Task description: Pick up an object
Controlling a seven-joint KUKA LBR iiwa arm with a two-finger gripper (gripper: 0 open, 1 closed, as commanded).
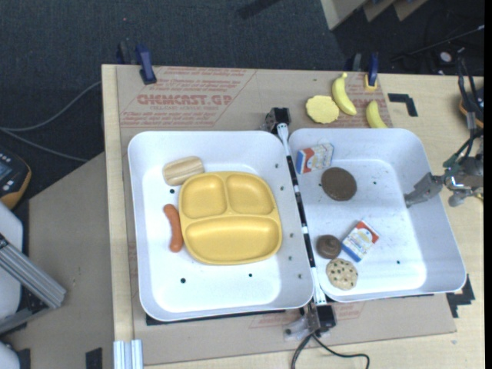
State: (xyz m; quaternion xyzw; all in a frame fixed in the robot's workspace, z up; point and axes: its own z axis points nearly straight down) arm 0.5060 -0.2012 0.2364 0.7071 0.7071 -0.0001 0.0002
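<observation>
1. Gripper (432, 186) at the right edge of the view, over the right wall of the right bin (388, 214), with a grey tip pointing inward toward the bin floor.
2. Open or closed: cannot tell from this angle.
3. Well apart from every item in either bin.
4. Candidates in the right bin: small carton (314, 158) at the upper left, touching or just beside the left wall; brown disc (338, 184) just below and to the right of it.
5. Lower in the same bin: small brown piece (329, 246), second carton (360, 241) just beside it on the right, tilted; chip cookie (342, 274) below both, near the front wall.
6. Candidates in the left bin (231, 287): yellow divided plate (229, 216) in the middle, bun (183, 169) at its upper left corner, sausage (174, 227) lying along its left side.
7. Outside the bins, on the bench (192, 98) behind the right bin: yellow wavy disc (323, 109) and two bananas (344, 94), one to the right of the other.
</observation>
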